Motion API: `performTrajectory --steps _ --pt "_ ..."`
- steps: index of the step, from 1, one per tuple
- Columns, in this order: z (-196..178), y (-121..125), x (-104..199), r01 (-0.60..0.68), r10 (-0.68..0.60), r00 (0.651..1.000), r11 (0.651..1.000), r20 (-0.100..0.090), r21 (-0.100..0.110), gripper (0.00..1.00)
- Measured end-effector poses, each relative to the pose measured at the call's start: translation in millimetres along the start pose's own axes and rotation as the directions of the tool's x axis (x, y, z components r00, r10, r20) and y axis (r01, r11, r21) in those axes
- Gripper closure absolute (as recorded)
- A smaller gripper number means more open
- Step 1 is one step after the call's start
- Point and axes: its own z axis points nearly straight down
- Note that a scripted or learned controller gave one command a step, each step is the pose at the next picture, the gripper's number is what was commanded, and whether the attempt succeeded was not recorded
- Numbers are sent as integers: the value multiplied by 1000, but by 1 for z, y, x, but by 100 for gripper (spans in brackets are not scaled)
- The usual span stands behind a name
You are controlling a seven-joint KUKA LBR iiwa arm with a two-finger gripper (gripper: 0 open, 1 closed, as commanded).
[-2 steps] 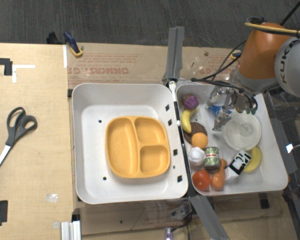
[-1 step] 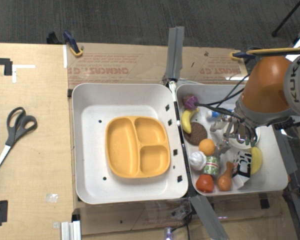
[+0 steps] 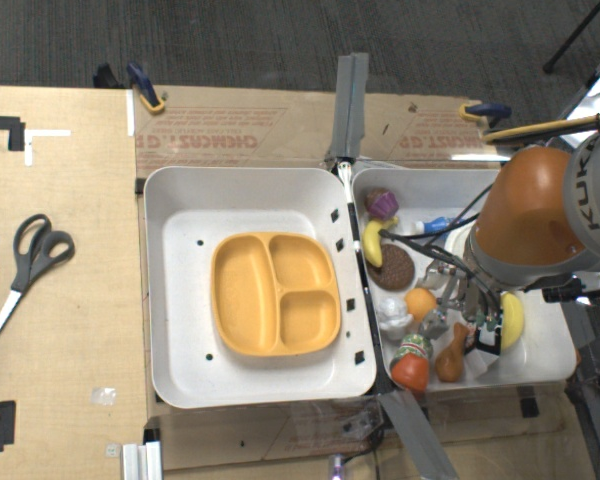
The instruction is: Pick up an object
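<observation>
Orange and grey, the arm (image 3: pixel 525 213) reaches in from the right and hangs low over the right bin (image 3: pixel 540 368). Its hand (image 3: pixel 458 303) is dark and tangled with wires, and it is too small and blurry to say if it is clenched, released, or grasping a toy (I cannot tell). The big orange part of the arm hides much of that bin.

Just beside the hand, on its left, lies a small orange ball (image 3: pixel 420 301). Below it are a little bottle with a red end (image 3: pixel 412 360) and a brown drumstick toy (image 3: pixel 453 358). A yellow banana (image 3: pixel 513 320) peeks out on the hand's right, partly covered. Farther up sit a brown round cookie (image 3: pixel 392 266), another banana (image 3: pixel 373 243) and a purple toy (image 3: pixel 383 204).

The left bin (image 3: pixel 170 298) holds a yellow tray (image 3: pixel 276 294) with three parts. On the wooden tabletop (image 3: pixel 60 368), well apart on the left, lie scissors (image 3: pixel 25 268), with one tip cut off.
</observation>
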Motion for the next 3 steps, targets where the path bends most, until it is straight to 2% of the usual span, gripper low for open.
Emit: performTrajectory --steps 1,2,3 --pt "-7 0 -2 2 -2 1000 1000 1 0 100" --pt "-2 2 0 -266 266 964 964 7 5 100" --pt "-100 78 -34 -325 325 946 946 0 2 100"
